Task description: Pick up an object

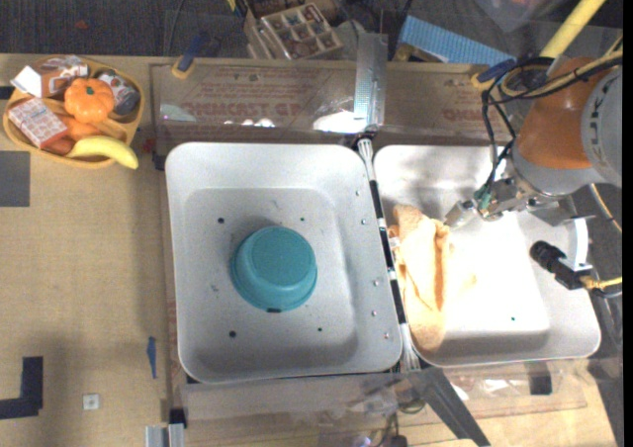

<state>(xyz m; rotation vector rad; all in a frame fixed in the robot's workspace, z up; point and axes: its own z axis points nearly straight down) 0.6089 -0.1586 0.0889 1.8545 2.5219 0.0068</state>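
The gripper (461, 212) hangs over the right bin (514, 321), beside the yellow cloth (423, 272) (along the left wall). Finger state cannot be determined. A teal bowl (275, 267) occupies the left bin (198, 188) centre.

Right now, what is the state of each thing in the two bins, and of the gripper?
Teal round plastic bowl: upside down, left white bin.
Yellow-orange cloth: crumpled against right white bin's left wall.
Gripper: above the cloth's upper end, holding nothing visible.
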